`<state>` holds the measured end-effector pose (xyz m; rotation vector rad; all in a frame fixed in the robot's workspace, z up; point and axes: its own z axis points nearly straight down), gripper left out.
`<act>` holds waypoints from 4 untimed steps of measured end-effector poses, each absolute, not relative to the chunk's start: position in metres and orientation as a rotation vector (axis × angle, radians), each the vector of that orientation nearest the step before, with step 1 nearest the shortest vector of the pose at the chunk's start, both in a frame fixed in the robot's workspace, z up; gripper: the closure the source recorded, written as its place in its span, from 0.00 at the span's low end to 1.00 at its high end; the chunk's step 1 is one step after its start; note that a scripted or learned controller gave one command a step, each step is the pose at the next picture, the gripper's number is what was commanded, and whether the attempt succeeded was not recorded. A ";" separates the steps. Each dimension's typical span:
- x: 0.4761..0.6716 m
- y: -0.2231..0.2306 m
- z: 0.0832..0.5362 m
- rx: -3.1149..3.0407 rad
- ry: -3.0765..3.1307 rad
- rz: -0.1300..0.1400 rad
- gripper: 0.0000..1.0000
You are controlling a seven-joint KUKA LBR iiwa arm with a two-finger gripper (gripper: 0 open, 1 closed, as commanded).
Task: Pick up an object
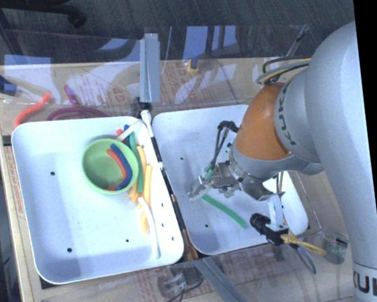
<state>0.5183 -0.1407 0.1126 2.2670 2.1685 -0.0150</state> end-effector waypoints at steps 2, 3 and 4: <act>0.497 -0.147 0.105 2.199 2.230 -0.001 1.00; 0.538 -0.123 0.234 2.318 2.123 0.000 1.00; 0.538 -0.122 0.233 2.319 2.124 -0.001 0.00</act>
